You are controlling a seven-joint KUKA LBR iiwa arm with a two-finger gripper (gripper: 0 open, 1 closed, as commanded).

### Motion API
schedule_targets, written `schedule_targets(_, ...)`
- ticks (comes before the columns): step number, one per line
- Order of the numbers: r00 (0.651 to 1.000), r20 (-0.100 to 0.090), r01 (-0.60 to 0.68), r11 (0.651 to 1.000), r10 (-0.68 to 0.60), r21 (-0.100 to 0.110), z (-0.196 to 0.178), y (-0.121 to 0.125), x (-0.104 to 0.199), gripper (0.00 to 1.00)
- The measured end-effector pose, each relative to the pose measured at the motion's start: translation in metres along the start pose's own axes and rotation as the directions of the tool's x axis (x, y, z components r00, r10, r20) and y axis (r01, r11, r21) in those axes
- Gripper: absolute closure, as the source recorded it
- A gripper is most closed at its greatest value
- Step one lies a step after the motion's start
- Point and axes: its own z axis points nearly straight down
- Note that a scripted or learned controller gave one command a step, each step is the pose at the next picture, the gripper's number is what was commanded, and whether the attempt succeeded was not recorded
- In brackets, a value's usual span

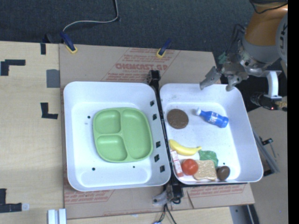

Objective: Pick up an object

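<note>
My gripper (218, 83) hangs open above the far rim of the right bin (247, 134), its two fingers spread with nothing between them. Below it in that bin lie a blue bottle (212, 117) and a brown round disc (177, 118). Nearer the front edge are a yellow banana (184, 148), a red tomato (189, 166), a slice of bread (204, 170), a green leafy piece (209, 155) and a small brown item (223, 172).
The left bin (77, 125) holds a green divided plate (123, 134). A black divider with clips (159, 125) runs between the bins. Cardboard and wooden bench surround them. A red-and-white packet (176, 163) lies beside the tomato.
</note>
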Motion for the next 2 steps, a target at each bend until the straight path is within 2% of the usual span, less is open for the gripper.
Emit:
schedule_targets(1, 1.0, 0.0, -0.002, 1.0, 0.002, 0.002, 0.066, 0.009, -0.042, 0.0)
schedule_targets(2, 1.0, 0.0, -0.001, 1.0, 0.001, 0.002, 0.175, 0.003, -0.061, 0.0)
